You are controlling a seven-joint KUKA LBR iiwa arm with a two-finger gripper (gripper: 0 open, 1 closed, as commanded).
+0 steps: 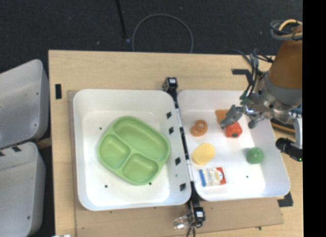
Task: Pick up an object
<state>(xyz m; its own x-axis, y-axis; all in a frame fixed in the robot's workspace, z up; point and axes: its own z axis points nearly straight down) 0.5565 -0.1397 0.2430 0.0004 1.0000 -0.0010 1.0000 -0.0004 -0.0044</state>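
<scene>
- Two shallow white bins sat side by side on the pale wooden bench I was watching, with dark carpet beyond it and a thin black cable looped on the floor past the far edge.
- From my feed, the left bin carried a green divided plate with three compartments, lying near its middle.
- White panels stood off the bench's left side.
- On the right, the right bin held the small things: an orange ring near the divider, a yellow rounded piece just below it, a small white packet with red and blue print nearer the front edge, a green ball toward the right wall, a tan scrap and a red object.
- I saw the arm reach in from the right, its orange band above the grey wrist, bent down over the far right part of that bin.
- Its gripper hung low with the two fingers spread apart, one at the left by the tan scrap and one at the right.
- That red object lay just in front of and between the spread fingers, close beneath them; I could not tell whether either finger touched it, and nothing was clamped.
- Well clear of the fingers were the ring, the yellow piece, the packet and the green ball.
</scene>
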